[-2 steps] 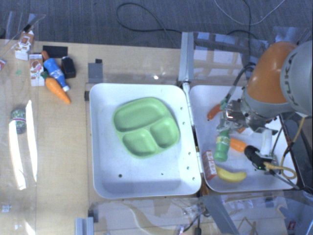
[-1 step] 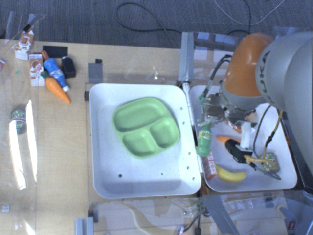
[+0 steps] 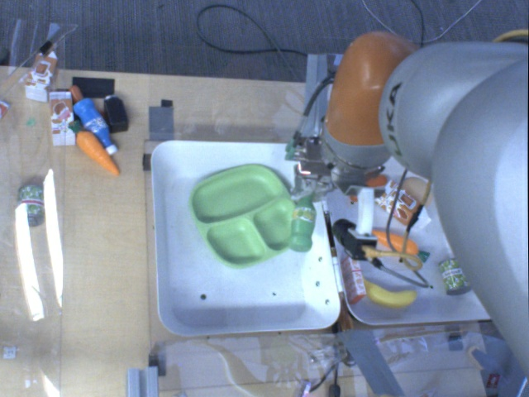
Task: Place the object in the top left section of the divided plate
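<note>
Hanging at the plate's [image 3: 240, 213] three o'clock edge, the gripper [image 3: 304, 190] sat above a green bottle [image 3: 302, 228]; whether its jaws gripped it, I could not tell. A loose hold could drop the bottle short of the ten o'clock section. One plate, one bottle, two bins [image 3: 173, 246].

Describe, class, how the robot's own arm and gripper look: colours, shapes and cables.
The bulky, rounded grey arm carries a glossy orange band above the wrist. Below it sits a small dark metal gripper, with thin black cables running alongside.
</note>
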{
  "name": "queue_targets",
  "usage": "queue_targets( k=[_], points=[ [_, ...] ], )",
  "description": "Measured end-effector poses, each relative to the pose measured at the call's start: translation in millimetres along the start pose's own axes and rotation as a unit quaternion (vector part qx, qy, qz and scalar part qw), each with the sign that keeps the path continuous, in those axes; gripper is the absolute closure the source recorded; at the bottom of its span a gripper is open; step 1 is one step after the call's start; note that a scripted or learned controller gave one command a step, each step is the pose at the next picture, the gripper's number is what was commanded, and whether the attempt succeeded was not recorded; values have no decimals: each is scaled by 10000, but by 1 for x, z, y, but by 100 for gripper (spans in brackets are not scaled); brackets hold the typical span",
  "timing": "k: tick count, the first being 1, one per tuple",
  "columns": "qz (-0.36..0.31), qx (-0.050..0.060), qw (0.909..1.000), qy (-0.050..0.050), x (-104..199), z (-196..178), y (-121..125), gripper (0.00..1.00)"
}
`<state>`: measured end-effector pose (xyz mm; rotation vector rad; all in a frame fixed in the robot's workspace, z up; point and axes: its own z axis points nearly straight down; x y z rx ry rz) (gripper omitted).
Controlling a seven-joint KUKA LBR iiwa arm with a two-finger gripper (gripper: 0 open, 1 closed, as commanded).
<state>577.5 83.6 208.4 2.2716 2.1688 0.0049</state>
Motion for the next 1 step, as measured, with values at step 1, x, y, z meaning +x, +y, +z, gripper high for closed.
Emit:
queue_targets(
  k=[1],
  points=[
    [-3,0,10000,-4,0,0,0,0]
  ],
)
